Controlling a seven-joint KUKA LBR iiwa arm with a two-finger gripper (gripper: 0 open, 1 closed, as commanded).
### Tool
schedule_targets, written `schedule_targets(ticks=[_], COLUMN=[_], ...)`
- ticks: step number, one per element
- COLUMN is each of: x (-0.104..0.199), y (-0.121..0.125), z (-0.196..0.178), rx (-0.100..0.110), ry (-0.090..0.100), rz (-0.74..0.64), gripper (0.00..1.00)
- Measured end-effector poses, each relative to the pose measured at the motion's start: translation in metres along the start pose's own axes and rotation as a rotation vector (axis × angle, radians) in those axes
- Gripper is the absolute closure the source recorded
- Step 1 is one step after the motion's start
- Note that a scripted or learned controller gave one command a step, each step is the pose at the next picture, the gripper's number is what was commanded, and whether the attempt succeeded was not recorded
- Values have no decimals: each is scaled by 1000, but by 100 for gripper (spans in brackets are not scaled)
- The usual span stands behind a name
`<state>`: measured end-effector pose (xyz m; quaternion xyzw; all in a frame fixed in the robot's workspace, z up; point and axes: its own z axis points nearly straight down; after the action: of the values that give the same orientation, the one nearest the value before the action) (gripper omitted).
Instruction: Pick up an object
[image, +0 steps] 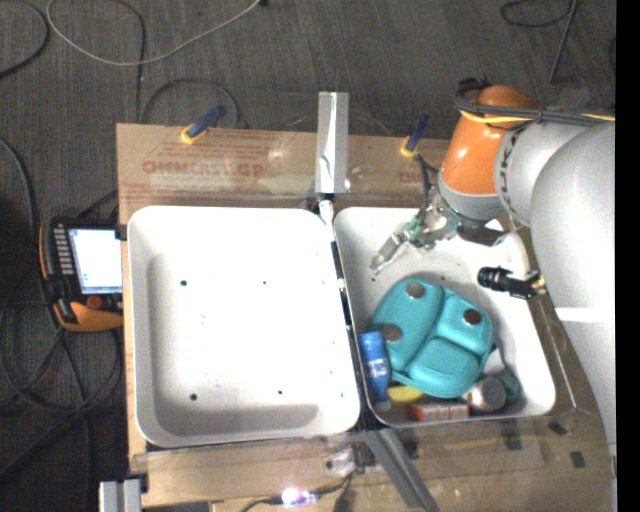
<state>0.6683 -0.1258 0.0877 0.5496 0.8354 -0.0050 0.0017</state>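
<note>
At the far left you are seeing a handheld pendant (85, 268) with an orange-and-black casing and a lit pale screen, lying beside the table (230, 165), whose brown board top is showing printed red lettering under a clear sheet. Two small clamps are sitting along the back edge, one with a blue handle (203, 123) and another (414, 133) further right.

The left bin (240, 320) is sitting as a shallow, smooth white plastic tray with rounded corners and a few dark specks on its floor. A metal upright (332, 140) is standing at the back between the two bins.

The right bin (350, 250) is carrying the objects, all crowded toward its near end. A blue cylindrical bottle (374, 364) is lying along the left wall. Touching it on the right, a large teal moulded plastic piece (436, 340) with rounded lobes and a few round recesses is taking up most of the pile. Below it a yellow item (404, 394), a red-orange one (438, 410) and a round metallic end (487, 395) are peeking out.

The pincer (385, 260) is hanging over the bare far part of the right bin, slanting down to the left, above and apart from the teal piece. Nothing is showing between its tips; you cannot tell how wide it is standing. The grey arm (575, 220) with its orange band (478, 150) is reaching in from the right.
</note>
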Motion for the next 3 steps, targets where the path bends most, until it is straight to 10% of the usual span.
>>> schedule_targets(ticks=[1, 2, 3], x=[-45, 10, 9], y=[-19, -26, -24], z=[-49, 0, -9], rx=[-4, -12, -16], ry=[8, -1, 0], rz=[26, 70, 71], gripper=[0, 0, 100])
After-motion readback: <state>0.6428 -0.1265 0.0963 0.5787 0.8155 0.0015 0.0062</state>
